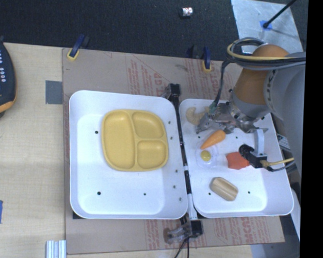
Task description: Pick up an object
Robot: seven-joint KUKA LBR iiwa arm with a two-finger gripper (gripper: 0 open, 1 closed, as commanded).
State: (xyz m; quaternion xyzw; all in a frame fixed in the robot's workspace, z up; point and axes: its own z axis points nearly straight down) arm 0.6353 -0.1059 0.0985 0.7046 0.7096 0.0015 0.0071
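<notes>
Over the far part of the right bin [285, 207], the gripper [212, 124] hangs low on the grey-and-orange arm [253, 86], which reaches in from the right. Claw state: cannot tell, since the metal parts blur together from this angle. Nothing is seen held. Carrot [214, 138] lies on the bin floor just beneath the gripper, tilted, its thick end toward the claw and its tip pointing down-left; whether the two touch is unclear. Pale scrap [192, 116] sits beside the gripper near the bin's far-left corner. Egg [205, 156], white with a yellow centre, lies just below the carrot's tip. Red block [236, 161] rests to the egg's right, near mid-bin. Tan roll [224, 188] lies nearer the front wall, apart from the others. Left bin [85, 192] holds one yellow plate [119, 140] with three compartments, flat, set toward the far half. Both bins sit side by side, rims touching, on a cardboard sheet [126, 77] clamped along its far edge by a blue clamp [207, 57]. Sheet lies on the wooden bench [23, 163].
</notes>
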